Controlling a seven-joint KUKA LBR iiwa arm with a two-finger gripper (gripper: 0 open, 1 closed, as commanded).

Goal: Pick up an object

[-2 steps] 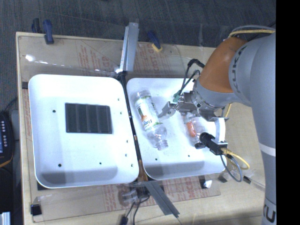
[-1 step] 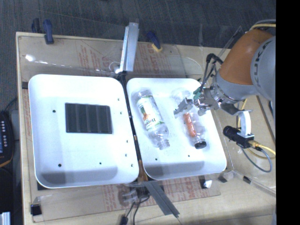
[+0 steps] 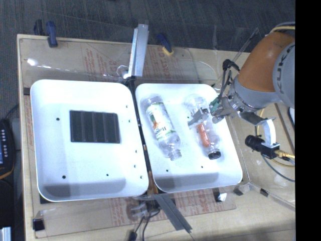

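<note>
Two clear plastic bottles lie in the right bin (image 3: 228, 172). One, with a green and orange label (image 3: 161, 127), lies at a slant in the bin's left half. The other, with an orange label and a black cap (image 3: 206, 134), lies in the right half, cap toward the front. My gripper (image 3: 199, 115) reaches in from the right and hangs over the upper end of the orange-labelled bottle. Nothing can be seen held in it.
The left bin (image 3: 45, 134) holds a flat dark ribbed panel (image 3: 94, 126) near its middle. A grey metal bar (image 3: 138, 51) stands at the back between the bins. Blue clamps (image 3: 51, 33) grip the bench's far edge.
</note>
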